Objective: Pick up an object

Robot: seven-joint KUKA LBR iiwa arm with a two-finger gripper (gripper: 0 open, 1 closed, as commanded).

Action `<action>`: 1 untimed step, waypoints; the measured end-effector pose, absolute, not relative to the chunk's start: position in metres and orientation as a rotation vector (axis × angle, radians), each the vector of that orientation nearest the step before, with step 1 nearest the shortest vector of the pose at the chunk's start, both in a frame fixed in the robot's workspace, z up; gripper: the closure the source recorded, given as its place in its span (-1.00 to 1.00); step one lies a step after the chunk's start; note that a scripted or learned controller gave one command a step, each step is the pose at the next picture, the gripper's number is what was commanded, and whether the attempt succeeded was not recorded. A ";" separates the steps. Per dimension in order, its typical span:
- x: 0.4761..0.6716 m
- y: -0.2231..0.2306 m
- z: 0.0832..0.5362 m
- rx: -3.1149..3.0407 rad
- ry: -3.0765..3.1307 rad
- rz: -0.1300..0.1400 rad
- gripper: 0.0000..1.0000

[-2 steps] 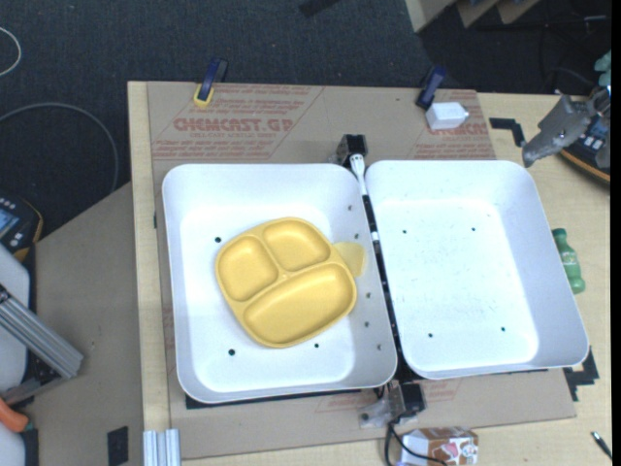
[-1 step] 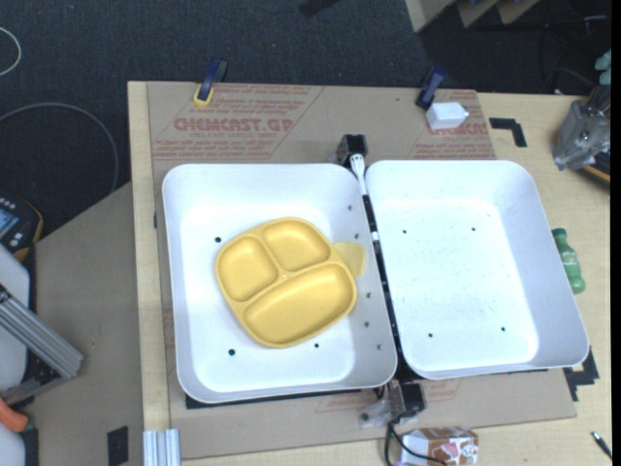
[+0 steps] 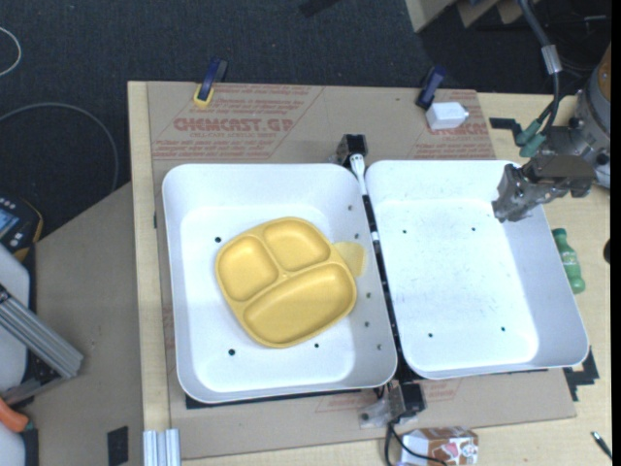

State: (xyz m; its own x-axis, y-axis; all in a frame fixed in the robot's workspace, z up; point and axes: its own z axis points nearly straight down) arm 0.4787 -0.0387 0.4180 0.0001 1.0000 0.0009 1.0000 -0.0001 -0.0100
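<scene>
Red print reading "CHEMCAST GP" stands on the brown sheet covering the tabletop point(image 3: 291, 115), in the upper middle of the frame just above the left white bin point(image 3: 184, 260). A second run of the same red print sits at the upper right of that sheet, partly covered by a small white block point(image 3: 446, 116), and cannot be read in full. Smaller red lines beneath are too fine to read.

Yellow three-compartment plate point(image 3: 285, 281) flat, right way up, centre of left bin point(image 3: 184, 202).
</scene>
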 end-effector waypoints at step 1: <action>0.479 0.026 0.398 -2.212 -2.226 0.003 1.00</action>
